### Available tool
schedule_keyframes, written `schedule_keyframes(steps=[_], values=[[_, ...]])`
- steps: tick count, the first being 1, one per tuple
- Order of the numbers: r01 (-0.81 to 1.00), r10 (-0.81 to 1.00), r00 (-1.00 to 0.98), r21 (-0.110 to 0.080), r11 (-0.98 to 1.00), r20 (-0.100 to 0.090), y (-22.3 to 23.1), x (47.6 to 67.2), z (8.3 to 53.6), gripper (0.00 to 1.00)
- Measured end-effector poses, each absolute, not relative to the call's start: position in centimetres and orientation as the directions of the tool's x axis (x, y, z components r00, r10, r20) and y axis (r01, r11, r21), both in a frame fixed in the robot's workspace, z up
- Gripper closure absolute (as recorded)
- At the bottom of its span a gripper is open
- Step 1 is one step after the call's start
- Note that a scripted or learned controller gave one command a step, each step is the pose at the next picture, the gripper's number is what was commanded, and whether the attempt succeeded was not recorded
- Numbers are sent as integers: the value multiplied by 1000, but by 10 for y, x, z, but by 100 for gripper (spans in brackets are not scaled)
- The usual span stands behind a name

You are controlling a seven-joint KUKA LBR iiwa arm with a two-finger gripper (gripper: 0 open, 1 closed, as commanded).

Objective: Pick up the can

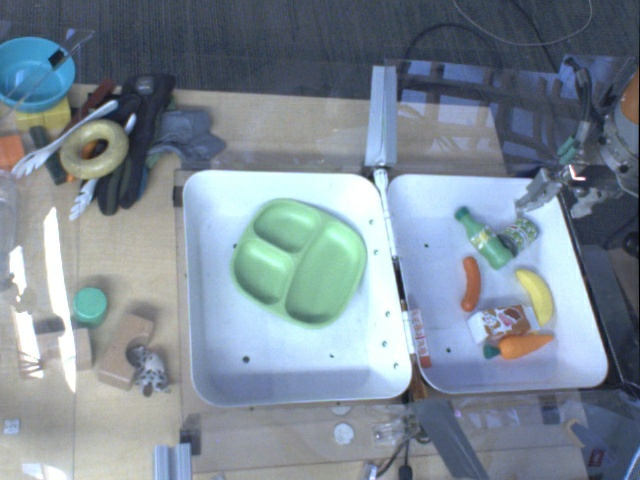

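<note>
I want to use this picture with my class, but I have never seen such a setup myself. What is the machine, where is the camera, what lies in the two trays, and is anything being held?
The one camera is fixed above a bench and looks down at a slant. The machine is a robot arm reaching in from the right; its hand hovers over the top right corner of the right bin. Whether its fingers are open is too small to tell, and nothing shows between them.

The right bin holds a green bottle, a small green can right beside it, a sausage, a banana, a carrot and a small carton. The left bin holds a green divided plate.

The arm's job is to pick up the can, which lies just under the hand.
</note>
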State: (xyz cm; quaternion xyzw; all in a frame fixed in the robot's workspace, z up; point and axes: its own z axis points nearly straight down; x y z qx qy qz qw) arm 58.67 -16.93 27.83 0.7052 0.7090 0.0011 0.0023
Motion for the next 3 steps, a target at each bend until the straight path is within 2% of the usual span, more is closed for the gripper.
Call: schedule_keyframes(steps=[1,2,3], values=[[992,992,-127,5,127,-2,-205,603,174,0],[979,979,-203,10,203,-5,-205,625,114,0],[978,978,-207,19,207,-9,-204,629,128,100]])
